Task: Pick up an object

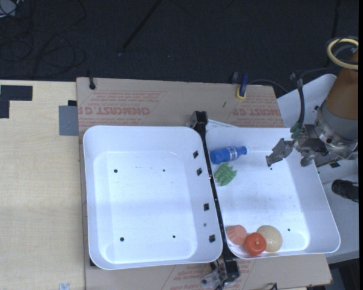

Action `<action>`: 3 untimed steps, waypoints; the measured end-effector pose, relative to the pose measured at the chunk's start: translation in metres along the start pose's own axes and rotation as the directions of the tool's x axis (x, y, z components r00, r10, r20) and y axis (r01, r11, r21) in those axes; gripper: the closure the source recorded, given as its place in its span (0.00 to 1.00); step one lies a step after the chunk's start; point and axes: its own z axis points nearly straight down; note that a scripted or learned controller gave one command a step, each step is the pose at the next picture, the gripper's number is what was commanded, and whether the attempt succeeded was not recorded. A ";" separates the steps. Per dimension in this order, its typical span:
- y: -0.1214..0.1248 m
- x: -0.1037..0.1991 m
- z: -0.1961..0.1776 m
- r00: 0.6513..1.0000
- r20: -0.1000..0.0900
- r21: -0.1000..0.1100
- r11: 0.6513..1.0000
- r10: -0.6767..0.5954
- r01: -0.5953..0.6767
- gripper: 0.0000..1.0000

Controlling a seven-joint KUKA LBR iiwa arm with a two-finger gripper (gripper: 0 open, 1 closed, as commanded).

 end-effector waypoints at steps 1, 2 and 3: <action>0.049 -0.026 0.073 1.000 0.001 0.001 1.000 -0.001 0.001 0.00; 0.020 -0.068 0.152 1.000 -0.001 0.010 1.000 0.003 -0.003 0.00; 0.089 -0.067 0.063 1.000 0.004 -0.012 1.000 -0.003 0.003 0.00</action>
